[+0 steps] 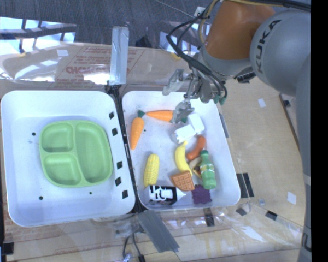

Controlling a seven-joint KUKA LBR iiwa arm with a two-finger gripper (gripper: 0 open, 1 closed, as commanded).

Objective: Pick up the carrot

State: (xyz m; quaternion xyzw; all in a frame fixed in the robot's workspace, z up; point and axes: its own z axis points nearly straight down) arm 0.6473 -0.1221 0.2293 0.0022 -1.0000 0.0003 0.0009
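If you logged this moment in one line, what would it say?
task: pick up carrot | claw: over right bin, beside one carrot's tip | second carrot: near left wall | held: nothing visible

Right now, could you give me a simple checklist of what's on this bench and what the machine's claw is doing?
Surface: bench bearing two white bins, left bin and right bin.
Job's things: two carrots in the right bin, one lying flat near the top, one by the left wall.
Clutter: corn cob, banana, green bottle, waffle, purple piece, black-and-white carton, white block; green divided plate in the left bin.
Grippers: gripper low beside the flat carrot's tip, grip unclear.
Cables: black cables looping by the wrist.
Surroundings: grey tape strip behind the bins.
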